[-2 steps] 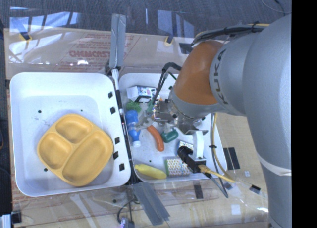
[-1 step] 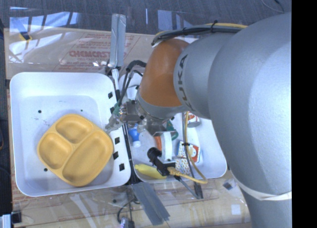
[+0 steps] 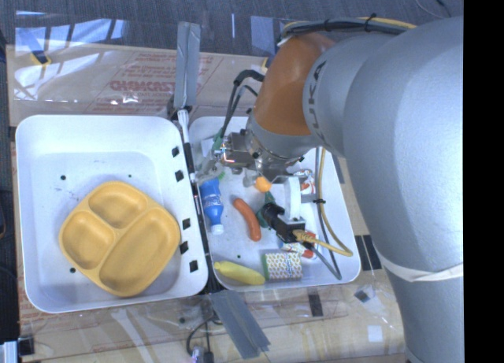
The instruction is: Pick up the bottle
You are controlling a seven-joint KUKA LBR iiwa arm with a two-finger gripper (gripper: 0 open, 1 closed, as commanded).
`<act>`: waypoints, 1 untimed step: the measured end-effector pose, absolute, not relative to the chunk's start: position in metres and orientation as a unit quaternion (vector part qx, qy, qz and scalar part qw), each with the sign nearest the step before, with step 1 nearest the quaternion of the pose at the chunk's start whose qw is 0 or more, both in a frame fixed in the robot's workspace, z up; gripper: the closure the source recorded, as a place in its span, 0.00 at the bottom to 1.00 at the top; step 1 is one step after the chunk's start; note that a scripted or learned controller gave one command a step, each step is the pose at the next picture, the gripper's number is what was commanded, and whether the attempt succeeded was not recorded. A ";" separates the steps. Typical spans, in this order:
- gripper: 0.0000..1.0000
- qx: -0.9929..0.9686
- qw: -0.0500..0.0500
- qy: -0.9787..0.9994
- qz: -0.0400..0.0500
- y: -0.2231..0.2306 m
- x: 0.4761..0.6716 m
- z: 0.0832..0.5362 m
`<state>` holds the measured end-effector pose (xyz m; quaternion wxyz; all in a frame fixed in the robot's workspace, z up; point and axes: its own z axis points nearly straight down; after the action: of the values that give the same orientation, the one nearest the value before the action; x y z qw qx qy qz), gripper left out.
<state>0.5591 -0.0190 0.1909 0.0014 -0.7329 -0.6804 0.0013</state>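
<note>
1. Blue bottle [image 3: 211, 202] lies in right bin [image 3: 230, 247], by its 9 o'clock wall.
2. Hand [image 3: 236, 158] hovers at bottle's 1 o'clock; open or closed, can't tell.
3. Yellow divided plate [image 3: 118, 235] sits in left bin [image 3: 47, 141].

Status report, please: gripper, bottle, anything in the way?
Gripper over right bin, by far end of bottle. Bottle lies flat along bin's left wall. Red sausage close beside it, banana past near end.
</note>
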 end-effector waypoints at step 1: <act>0.00 -0.621 0.002 -0.784 0.001 -0.092 0.475 0.090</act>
<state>0.4754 -0.0917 0.0904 0.0023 -0.6212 -0.7837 0.0009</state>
